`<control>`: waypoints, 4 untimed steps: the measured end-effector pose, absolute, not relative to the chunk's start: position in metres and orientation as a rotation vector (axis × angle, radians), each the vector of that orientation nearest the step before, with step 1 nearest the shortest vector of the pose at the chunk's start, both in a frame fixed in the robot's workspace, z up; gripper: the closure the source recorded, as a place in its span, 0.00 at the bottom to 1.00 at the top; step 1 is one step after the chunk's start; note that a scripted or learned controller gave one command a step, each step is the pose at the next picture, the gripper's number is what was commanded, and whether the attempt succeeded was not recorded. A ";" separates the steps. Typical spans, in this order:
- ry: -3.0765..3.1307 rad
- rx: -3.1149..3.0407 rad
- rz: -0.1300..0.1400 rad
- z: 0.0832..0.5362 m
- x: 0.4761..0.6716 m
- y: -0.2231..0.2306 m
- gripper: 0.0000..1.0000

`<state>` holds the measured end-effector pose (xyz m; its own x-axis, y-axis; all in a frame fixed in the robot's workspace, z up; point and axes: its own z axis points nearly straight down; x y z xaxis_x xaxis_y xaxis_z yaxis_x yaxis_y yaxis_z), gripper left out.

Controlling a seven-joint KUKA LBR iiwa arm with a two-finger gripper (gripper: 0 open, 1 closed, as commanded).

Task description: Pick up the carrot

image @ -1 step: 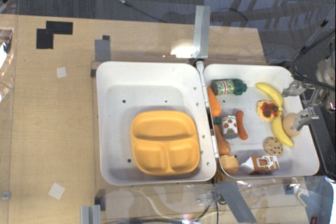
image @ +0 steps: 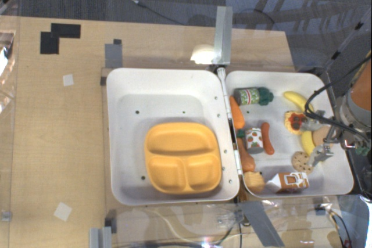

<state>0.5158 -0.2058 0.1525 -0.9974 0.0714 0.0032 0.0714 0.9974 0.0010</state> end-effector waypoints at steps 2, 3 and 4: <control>-3.155 -0.136 0.001 0.090 0.520 -0.171 0.00; -3.166 -0.126 0.006 0.103 0.524 -0.171 1.00; -3.152 0.108 0.006 0.155 0.536 -0.196 1.00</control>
